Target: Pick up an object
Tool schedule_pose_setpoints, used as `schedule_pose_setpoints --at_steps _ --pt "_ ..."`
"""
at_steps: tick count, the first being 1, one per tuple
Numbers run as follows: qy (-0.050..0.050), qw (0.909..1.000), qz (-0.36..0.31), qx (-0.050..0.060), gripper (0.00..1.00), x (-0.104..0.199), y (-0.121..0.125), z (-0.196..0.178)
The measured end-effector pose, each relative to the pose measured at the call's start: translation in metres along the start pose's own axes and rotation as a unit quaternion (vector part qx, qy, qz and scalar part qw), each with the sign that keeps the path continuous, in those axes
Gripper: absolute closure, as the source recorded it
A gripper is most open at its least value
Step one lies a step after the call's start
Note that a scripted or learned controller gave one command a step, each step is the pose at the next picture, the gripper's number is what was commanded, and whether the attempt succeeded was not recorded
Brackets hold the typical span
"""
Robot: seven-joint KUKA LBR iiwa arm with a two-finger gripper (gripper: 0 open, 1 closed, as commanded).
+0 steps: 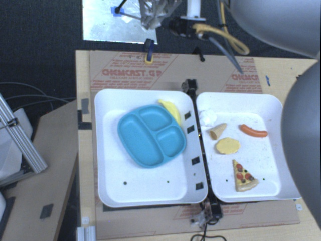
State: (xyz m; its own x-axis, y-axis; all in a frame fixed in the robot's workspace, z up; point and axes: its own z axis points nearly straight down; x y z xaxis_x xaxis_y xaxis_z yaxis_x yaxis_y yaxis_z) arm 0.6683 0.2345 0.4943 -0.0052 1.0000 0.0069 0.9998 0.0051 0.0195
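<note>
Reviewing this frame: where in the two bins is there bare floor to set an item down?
Left bin: a bare strip below the blue divided plate. Right bin: bare at its right side, below the hot dog and right of the pizza slice. Crowded around the cone and yellow disc.

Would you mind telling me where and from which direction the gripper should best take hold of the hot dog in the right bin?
I would grip the hot dog at its middle, coming straight down from above. It lies flat and long, running roughly left to right in the right bin, so the fingers should probably close across its narrow width. Bare floor shows on both long sides, and the cone lies well apart.
</note>
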Motion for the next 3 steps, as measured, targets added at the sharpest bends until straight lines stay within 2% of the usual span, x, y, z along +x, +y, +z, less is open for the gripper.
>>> schedule_pose_setpoints --at_steps 1,2,3 --pt "-0.002 1.0000 0.000 0.006 1.00 0.000 0.000 -0.045" --pt "-0.002 1.0000 -0.002 0.009 1.00 0.002 -0.092 -0.045" --pt "-0.003 1.0000 0.003 0.008 1.00 -0.011 -0.052 -0.041"
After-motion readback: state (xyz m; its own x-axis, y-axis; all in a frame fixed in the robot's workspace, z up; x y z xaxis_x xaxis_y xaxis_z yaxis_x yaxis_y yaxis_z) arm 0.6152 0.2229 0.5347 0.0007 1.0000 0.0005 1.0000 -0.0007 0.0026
